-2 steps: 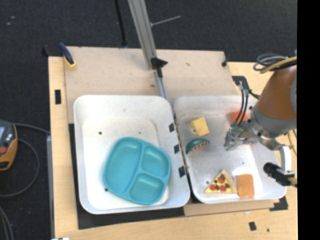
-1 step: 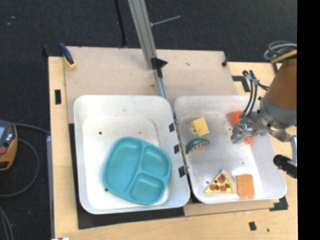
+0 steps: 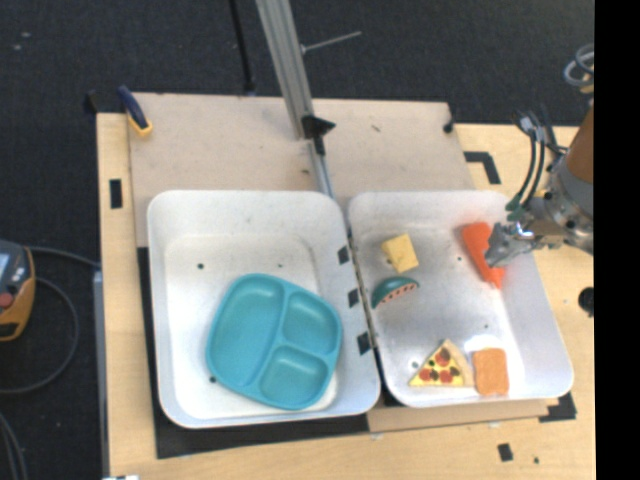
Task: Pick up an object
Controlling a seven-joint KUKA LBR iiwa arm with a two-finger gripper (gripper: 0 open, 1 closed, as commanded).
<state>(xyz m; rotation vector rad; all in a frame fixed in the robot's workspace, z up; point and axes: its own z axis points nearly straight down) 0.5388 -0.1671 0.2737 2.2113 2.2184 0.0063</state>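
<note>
We see the fingers [image 3: 503, 246] at the right side of the right bin [image 3: 535, 363], at the end of the gray arm [image 3: 570, 203] that comes in from the right. They sit right on top of an orange carrot [image 3: 479, 241]. The carrot is long and bright orange, lying flat on the bin floor, with one end wide and the other end hidden under the fingers. We cannot tell if the fingers are spread apart or squeezed together, or if they have the carrot between them.

To the left of the fingers we see a yellow block [image 3: 401, 253], like a bit of cheese. Just below that is a small green and red slice [image 3: 394, 289], like watermelon. Below the fingers, near the front of the bin, lie a pizza slice [image 3: 441, 366] with red dots and an orange square of bread [image 3: 490, 371], side by side.

Far to the left of the fingers is the left bin [image 3: 240, 218]. In it lies a blue plate [image 3: 274, 339] with three parts. Both bins sit on a light brown worktop [image 3: 220, 148].
</note>
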